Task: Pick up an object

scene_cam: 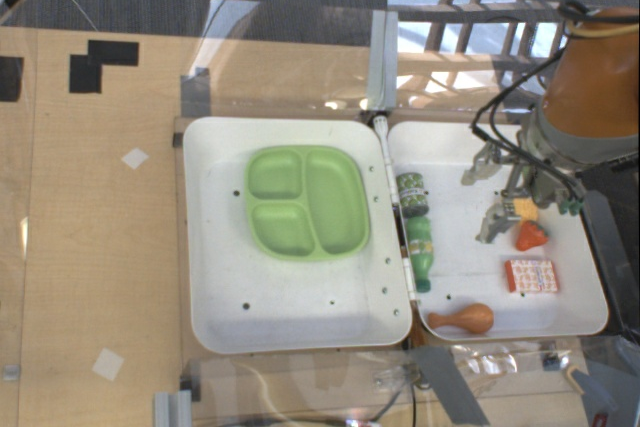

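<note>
My gripper point(488, 197) hangs over the right bin point(450, 205), its two grey fingers spread apart and open, with bare bin floor between them. A green bottle point(416, 237) lies along the bin's left wall, to the left of the gripper. An orange-red piece point(531, 236) and a small yellow piece point(525, 209) sit just right of the fingers, partly under the wrist. A red and white patterned box point(531, 275) lies nearer the front. A brown drumstick-shaped object point(463, 318) rests at the bin's front edge.
The left bin point(220, 305) holds a light green divided plate point(305, 202). A metal divider point(392, 205) separates the two bins. The arm's orange band point(595, 75) and black cables hang over the right bin's back right corner.
</note>
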Controlling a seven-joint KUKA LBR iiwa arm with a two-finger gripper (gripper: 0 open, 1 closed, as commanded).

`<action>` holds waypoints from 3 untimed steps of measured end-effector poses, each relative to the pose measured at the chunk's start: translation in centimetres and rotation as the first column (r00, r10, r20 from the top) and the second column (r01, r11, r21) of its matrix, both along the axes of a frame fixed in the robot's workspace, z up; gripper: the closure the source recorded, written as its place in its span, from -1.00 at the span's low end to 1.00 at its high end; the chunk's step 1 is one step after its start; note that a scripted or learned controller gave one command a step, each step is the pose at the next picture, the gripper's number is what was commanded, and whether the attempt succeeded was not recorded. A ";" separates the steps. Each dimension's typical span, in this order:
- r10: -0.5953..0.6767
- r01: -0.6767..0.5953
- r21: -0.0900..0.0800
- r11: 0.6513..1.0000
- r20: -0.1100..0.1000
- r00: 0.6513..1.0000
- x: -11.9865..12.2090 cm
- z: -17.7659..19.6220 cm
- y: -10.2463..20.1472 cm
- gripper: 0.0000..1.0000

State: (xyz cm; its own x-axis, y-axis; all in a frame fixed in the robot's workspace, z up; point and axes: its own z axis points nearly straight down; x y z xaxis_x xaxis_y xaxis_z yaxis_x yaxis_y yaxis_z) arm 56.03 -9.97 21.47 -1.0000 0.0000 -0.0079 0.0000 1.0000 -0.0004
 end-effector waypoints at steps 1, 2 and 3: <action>-0.148 0.148 0.001 0.989 0.005 0.989 -0.1 -11.6 0.3 -1.00; -0.142 0.142 0.002 0.990 0.011 0.990 0.1 -10.5 0.5 1.00; -0.282 0.282 0.004 0.959 0.003 0.959 -5.1 -2.7 5.1 1.00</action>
